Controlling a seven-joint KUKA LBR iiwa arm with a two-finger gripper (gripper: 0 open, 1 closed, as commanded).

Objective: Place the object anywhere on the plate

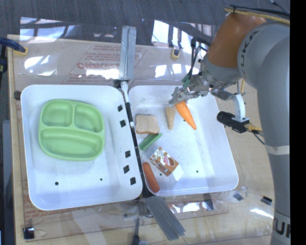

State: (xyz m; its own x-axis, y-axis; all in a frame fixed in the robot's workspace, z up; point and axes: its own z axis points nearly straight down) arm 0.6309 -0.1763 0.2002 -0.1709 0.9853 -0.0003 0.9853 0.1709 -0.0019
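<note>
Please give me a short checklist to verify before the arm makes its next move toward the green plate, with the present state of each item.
1. Carrot sits at the gripper: ok, its thick end meets the fingertips.
2. Carrot firmly gripped: cannot tell.
3. Carrot clear of the bin floor: cannot tell.
4. Green plate free to receive: ok, its compartments lie bare in the left bin.
5. Bread slice and wedge apart from the carrot: wedge close beside it, not ok.

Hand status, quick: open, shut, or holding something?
Hand: shut on the carrot, gripping its top end over the right bin.
</note>
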